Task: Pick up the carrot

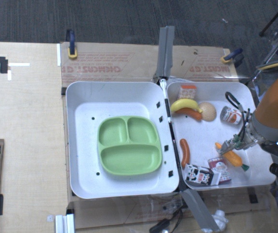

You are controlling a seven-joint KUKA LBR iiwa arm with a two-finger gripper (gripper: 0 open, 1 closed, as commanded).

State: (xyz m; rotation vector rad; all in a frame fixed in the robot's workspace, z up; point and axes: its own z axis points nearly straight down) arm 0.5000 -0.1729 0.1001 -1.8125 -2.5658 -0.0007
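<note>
**Gripper at the carrot, right bin**

Camera view: the carrot (232,158) lies at the right bin's (212,188) 4 o'clock, just beside a carton (220,170). The gripper (235,143) hangs right over the carrot's upper end; whether its fingers are apart or closed, I cannot tell. A green plate (129,145) sits in the left bin (80,130).

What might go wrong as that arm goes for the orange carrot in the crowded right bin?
The small orange carrot lies close to a red-and-white packet and a black-and-white carton, so the gripper could nudge or catch those instead. The carrot also sits near the white right bin's front edge, so a push might slide it against the wall. It is small and tapered, so it could slip.
</note>
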